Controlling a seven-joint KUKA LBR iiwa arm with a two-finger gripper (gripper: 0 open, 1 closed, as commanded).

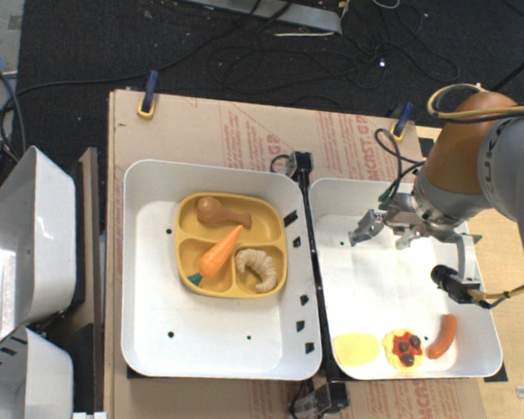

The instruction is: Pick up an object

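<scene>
The arm was at the approach step, with nothing yet taken. Its grey two-finger gripper (382, 230) hung over the bare upper part of the right-hand shallow white bin (491, 335), fingers spread apart and empty. The likeliest targets lay well apart from it along that bin's near edge: a flat yellow disc (356, 349), a small round toy pizza with dark toppings (404, 346), and an orange-red toy sausage (443, 336). The next move probably called for travelling toward one of these, then descending over it.
</scene>
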